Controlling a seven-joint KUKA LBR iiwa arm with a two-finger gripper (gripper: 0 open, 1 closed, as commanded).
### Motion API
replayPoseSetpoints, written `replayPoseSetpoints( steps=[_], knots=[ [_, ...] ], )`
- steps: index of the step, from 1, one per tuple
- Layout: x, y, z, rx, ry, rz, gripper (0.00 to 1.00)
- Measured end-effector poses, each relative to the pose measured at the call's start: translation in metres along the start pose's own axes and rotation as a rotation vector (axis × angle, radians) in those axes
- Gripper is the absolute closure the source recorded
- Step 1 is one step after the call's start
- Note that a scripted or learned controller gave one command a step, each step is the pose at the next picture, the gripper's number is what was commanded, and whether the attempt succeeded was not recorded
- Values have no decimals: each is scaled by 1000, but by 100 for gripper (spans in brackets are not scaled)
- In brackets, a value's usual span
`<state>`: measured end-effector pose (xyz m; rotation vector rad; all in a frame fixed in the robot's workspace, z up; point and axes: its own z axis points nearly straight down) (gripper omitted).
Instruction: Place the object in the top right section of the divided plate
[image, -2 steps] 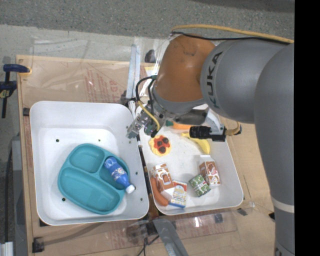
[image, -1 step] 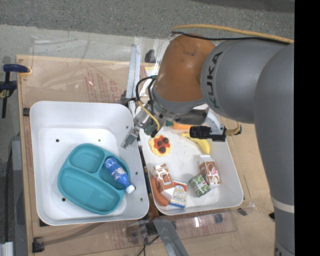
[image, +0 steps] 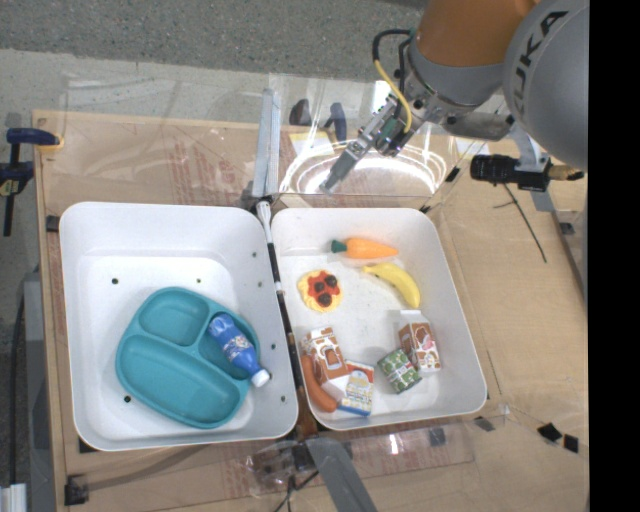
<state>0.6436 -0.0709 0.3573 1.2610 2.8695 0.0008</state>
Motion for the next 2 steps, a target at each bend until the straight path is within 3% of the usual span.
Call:
replayPoseSetpoints(
  steps=[1, 2],
  knots=[
    [-88, -101, -72, 0, -2, 62, 0],
    [-129, -108, -160, -2, -5, -105, 0]
  ],
)
